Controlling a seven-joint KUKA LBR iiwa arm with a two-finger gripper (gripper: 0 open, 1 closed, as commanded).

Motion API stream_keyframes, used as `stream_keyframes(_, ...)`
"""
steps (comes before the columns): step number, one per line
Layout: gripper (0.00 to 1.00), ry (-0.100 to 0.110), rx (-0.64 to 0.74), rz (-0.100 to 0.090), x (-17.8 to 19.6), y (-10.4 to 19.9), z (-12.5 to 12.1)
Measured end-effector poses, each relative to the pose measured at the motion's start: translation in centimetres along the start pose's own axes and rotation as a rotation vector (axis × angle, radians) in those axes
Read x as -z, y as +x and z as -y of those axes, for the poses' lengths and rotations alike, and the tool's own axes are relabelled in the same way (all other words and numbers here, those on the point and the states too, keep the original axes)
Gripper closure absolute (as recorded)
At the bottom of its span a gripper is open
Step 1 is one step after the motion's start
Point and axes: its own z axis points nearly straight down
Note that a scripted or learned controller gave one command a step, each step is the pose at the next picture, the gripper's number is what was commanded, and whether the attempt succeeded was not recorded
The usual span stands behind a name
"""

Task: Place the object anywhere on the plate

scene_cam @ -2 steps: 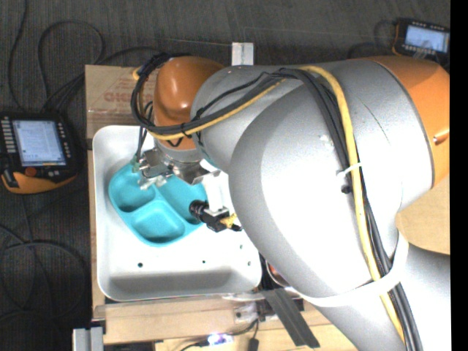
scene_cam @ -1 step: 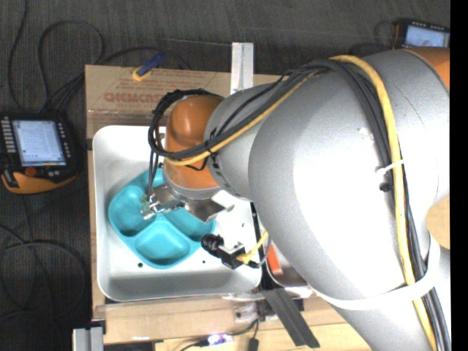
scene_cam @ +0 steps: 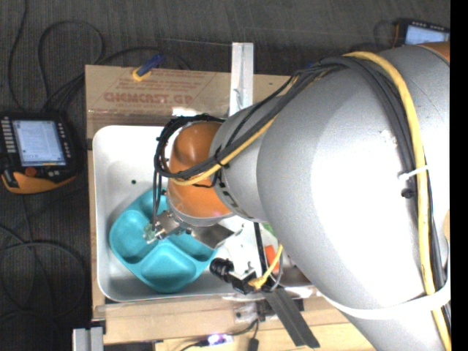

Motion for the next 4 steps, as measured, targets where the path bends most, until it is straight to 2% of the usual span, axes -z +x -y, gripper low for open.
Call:
stream_keyframes(1, 1.00, 0.013, -0.060, -0.018, -0.6, -6.3, -1.8)
stream_keyframes(2, 1.00, 0.050, 0.026, -0.013, 4.9, -7.8, 5.3)
stream_keyframes(3, 1.00, 0.052, -0.236, -0.005, 6.6, -3.7, 3.3)
stream_keyframes(4, 1.00, 0.052, -0.140, -0.007, 0.4, -7.4, 5.4)
